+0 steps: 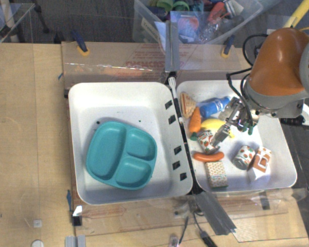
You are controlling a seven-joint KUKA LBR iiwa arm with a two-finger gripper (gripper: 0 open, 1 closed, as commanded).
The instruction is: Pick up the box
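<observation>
At the near edge of the right bin (286, 176) a small patterned box (217, 174) lay flat on the floor of the bin, its long axis running roughly from the near wall toward the far one. Just beyond it lay an orange sausage-shaped toy (208, 156), almost touching its far end, and off to its right stood a small can (242, 156) and a white-and-orange carton (261, 161). The claw (215, 141) hung above the clutter a little farther in, its tips over a small red-and-white object (205, 138); how far it was open I could not tell, and nothing could be seen held in it. The box therefore lay nearer the camera than the claw, close by and nearly straight below it in the view, so the coming move would probably need a short draw toward the near wall. Farther back were a yellow banana (212, 124), a carrot (195, 120) and a blue bottle (215, 107). The left bin (82, 99) held a teal divided plate (122, 155).
</observation>
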